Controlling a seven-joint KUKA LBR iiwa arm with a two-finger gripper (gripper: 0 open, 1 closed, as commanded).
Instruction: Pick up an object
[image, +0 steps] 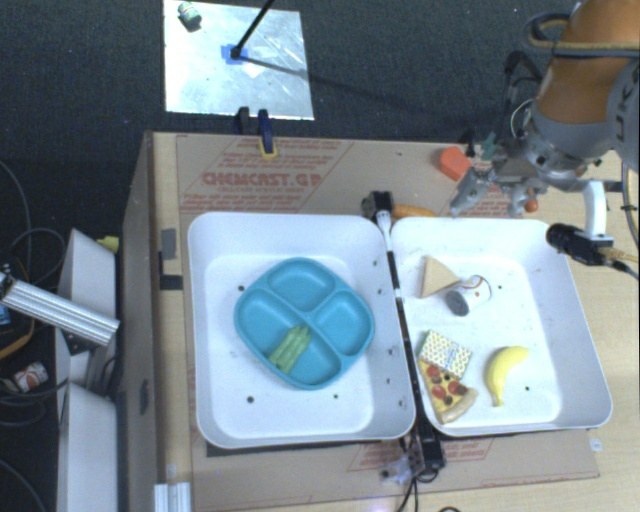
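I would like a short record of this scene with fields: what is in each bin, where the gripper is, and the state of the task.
left bin: blue divided plate, a green piece in one compartment
right bin: tan wedge, small grey object, checkered square, pizza slice, banana
gripper: above the bench, beyond the right bin's far rim
jaws: state unclear
task state: nothing seen held; all objects lie in the bins

Arm (590, 70) cut off at top edge — upper links unseen.
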